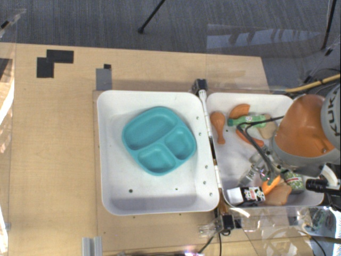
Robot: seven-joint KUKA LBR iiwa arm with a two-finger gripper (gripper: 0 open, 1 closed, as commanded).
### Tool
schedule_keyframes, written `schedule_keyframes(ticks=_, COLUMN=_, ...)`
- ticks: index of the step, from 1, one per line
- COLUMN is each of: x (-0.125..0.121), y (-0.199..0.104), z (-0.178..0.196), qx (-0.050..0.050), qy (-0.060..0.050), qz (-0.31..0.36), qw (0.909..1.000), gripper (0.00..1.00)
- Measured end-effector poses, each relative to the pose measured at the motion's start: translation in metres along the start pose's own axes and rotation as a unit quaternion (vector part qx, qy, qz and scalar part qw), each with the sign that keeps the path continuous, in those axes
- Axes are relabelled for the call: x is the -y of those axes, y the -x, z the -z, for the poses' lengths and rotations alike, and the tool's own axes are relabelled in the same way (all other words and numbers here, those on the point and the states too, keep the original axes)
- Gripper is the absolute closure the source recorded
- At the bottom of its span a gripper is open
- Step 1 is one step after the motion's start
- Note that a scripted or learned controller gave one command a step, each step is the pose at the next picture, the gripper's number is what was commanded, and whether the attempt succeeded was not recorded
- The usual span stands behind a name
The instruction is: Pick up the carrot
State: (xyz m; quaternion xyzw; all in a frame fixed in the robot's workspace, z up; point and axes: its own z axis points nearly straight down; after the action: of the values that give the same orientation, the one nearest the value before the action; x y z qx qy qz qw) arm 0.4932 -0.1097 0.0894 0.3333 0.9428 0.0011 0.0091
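The carrot (249, 138) is seen in the right bin (230, 159), a slim orange stick lying aslant among other toy food, just beside a green piece (249, 120) and near a drumstick (218, 126). The tool (262, 179) is lowered at the bin's near side, well apart from the carrot, over a small orange piece (272, 184) (whether anything is pinched, or how the tool stands, cannot be told). For a clean pick, the tool should be brought over the carrot's middle, turned across its length, and lowered clear of the green piece. The left bin (112, 143) carries a blue plate (159, 140).
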Motion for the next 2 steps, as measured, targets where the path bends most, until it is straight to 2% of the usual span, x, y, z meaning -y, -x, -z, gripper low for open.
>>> schedule_keyframes(ticks=1, x=-0.004, y=0.003, z=0.012, qx=0.004, qy=0.004, qz=0.0, qw=1.0, gripper=1.0)
schedule_keyframes(ticks=2, x=0.008, y=0.007, z=0.001, qx=-0.003, qy=0.003, qz=0.01, qw=0.9999, gripper=1.0)
